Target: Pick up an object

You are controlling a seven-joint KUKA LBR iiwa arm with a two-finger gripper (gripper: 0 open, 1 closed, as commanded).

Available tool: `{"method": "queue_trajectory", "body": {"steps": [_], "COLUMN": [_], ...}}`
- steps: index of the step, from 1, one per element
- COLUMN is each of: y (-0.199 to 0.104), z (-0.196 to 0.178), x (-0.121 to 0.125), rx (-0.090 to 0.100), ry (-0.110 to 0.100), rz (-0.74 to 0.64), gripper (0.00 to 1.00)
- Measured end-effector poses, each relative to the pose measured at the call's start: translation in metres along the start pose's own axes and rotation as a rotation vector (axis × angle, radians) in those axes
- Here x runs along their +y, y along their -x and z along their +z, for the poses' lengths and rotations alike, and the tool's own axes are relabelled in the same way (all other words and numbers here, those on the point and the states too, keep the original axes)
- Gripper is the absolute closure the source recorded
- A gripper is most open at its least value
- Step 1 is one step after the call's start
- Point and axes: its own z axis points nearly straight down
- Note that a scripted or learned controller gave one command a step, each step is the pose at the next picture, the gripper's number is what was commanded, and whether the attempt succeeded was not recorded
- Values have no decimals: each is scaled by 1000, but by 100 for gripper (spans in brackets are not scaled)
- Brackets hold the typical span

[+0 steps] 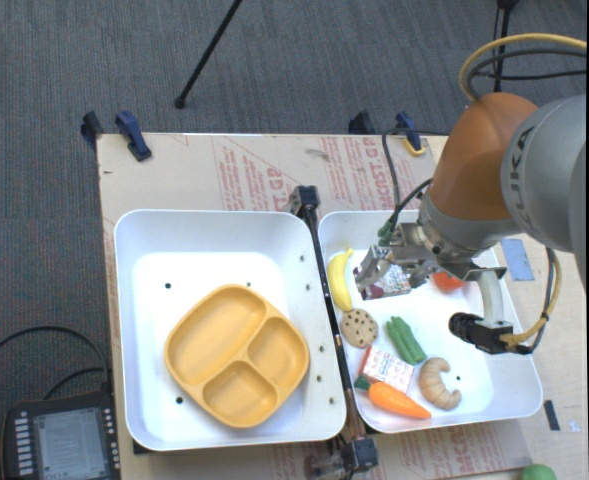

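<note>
My gripper (382, 274) hangs over the upper left part of the right bin (509, 393), just right of a yellow banana (341, 279) lying along the bin's left wall. Below it rest a brown cookie (358, 327) and a green bean pod (406, 339). Nearer the front lie a red and white carton (387, 367), an orange carrot (399, 401) and a tan croissant (439, 382). A small red item (447, 282) peeks out from under the wrist on the right. I see nothing held in the gripper.
The left bin (144, 268) holds a yellow divided plate (236, 354). Blue clamps (131, 133) grip the bench's far edge. A black cable connector (477, 331) hangs over the right bin's right side. A tripod leg (209, 48) stands on the carpet behind.
</note>
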Motion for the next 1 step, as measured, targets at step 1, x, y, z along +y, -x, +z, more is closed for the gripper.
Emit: {"method": "queue_trajectory", "body": {"steps": [1], "y": [40], "z": [24], "x": [-70], "rx": [0], "ry": [-2], "rz": [4], "gripper": [100]}}
